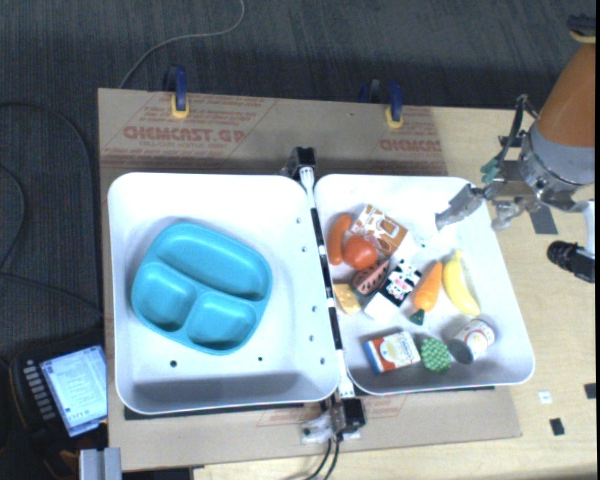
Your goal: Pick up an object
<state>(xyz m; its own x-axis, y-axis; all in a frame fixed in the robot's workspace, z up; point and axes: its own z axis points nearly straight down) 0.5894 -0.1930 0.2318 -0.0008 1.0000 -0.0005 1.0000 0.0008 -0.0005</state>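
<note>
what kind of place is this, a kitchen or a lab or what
Most likely a robotics lab bench, not a kitchen: two white bins clamped to a board, toy food such as a banana, and a robot arm reaching in over carpet.

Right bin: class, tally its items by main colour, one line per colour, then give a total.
Orange or red: 4: carrot, tomato, orange piece, carton
Yellow: 1: banana
Green: 1: green item
Black and white: 1: cow-patterned block
Other or mixed: 3: printed packet, tin, tan piece
Total: 10, though the pile overlaps, so this is approximate.
</note>
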